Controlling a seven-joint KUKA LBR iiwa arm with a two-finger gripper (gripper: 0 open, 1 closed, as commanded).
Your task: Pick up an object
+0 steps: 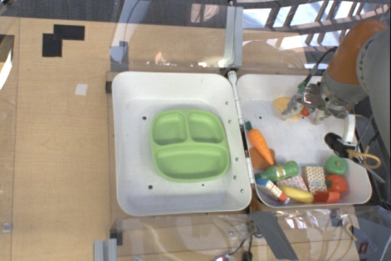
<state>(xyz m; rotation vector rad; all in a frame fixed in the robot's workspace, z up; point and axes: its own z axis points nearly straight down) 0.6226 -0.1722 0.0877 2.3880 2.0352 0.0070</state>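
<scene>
a green divided plate (pixel 189 145) sits in the left bin (pixel 131 192). in the right bin (pixel 269 91), a carrot (pixel 261 145) lies by the divider, its long axis slanting, leafy end up-left, tip down-right. my gripper (pixel 303 108) hangs near a small yellow item (pixel 281 104) at the bin's far end; i cannot tell how my jaws stand.

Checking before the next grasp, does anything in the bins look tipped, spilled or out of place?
Nothing looks spilled or damaged. The green divided plate lies flat in the left white bin; the orange toy carrot lies among other toys heaped toward the right bin's front.
</scene>
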